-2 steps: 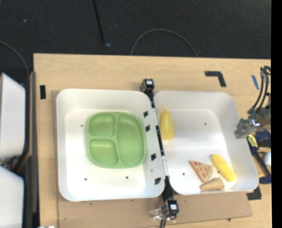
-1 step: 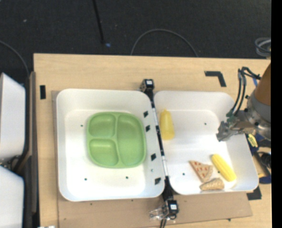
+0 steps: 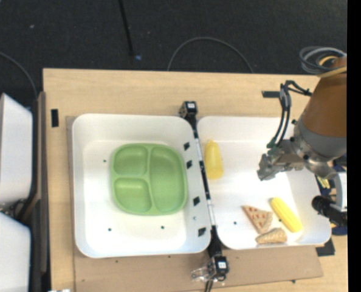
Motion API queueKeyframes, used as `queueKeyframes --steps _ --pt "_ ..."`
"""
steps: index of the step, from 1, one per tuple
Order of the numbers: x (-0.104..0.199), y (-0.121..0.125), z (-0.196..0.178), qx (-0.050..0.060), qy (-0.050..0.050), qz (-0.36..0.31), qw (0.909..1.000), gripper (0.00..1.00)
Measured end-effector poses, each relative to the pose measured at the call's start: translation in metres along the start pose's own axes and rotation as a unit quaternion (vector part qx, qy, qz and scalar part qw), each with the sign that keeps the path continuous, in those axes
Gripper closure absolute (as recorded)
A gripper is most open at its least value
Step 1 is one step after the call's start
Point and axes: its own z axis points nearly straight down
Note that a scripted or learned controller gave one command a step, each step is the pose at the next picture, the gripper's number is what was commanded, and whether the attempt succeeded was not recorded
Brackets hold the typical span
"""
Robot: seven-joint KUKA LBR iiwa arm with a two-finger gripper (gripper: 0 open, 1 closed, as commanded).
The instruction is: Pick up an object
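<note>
Objects all lie loose in the right bin (image 3: 229, 126): nearest, a bread wedge (image 3: 271, 236); beyond it a pizza slice (image 3: 257, 216) and corn cob (image 3: 285, 214); farthest, a yellow bottle (image 3: 213, 159) against the divider. Gripper (image 3: 271, 166) hovers above the corn, carrying nothing; whether its fingers are spread, I cannot tell. Pick not yet begun.

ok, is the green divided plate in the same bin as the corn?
No, the green divided plate lies in the left bin, while the corn lies in the right bin.
</note>
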Motion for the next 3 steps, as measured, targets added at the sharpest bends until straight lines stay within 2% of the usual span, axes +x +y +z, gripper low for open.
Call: queueKeyframes --steps 2,3 --pt "0.117 0.002 -0.008 0.0 0.0 0.0 1.0 1.0" --pt "0.158 -0.003 -0.002 0.001 -0.001 0.001 1.0 1.0"
